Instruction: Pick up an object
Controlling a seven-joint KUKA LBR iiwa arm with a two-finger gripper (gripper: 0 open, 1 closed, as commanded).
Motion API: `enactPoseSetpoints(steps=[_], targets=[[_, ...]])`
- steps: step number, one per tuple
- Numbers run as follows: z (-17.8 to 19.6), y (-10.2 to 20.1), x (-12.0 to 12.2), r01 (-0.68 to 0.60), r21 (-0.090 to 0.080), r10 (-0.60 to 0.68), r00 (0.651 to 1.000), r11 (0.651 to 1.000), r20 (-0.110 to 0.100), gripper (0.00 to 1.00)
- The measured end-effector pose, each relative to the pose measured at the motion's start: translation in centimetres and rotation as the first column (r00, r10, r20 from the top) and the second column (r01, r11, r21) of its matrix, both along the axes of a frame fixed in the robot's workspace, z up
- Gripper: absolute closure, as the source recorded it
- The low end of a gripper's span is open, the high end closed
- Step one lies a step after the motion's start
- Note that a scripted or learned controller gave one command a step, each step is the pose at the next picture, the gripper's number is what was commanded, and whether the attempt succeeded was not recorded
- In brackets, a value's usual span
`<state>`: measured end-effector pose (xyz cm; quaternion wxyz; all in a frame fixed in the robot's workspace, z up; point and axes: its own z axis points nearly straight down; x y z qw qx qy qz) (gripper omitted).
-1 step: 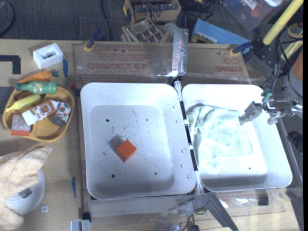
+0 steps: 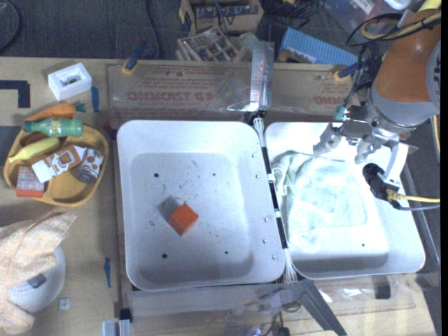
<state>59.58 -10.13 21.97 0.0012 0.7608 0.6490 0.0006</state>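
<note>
Bench inventory, overhead slant view.

- Left shallow white plastic bin (image 2: 140, 152): holds one small orange cube-shaped block (image 2: 185, 219), sitting a bit left of centre, nothing touching it. Dark specks on bin floor.
- Right shallow white plastic bin (image 2: 402, 254): holds a crumpled pale green-white cloth (image 2: 318, 194), spread over most of the floor, bunched toward the left wall.
- Grey arm w/ orange band (image 2: 406, 58): enters from upper right, wrist above right bin's far edge.
- Two-finger gripper (image 2: 346, 142): hangs over the cloth's upper right part, well apart from the block. Fingers look spread w/ nothing between them, though view is blurry here.
- Outside bins, left: yellow shallow bowl (image 2: 77, 194) of assorted toy food items; small white box (image 2: 70, 80) near bench's far edge.
</note>
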Motion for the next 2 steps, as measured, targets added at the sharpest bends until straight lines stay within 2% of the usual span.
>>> enactPoseSetpoints(steps=[1,2], targets=[[-2.8,-6.6,1.8,-0.112,-0.002,0.112,0.994,0.994,0.001,0.00],[-13.1,-3.2,6.7,-0.325,-0.003,0.325,0.946,0.946,0.004,0.00]])
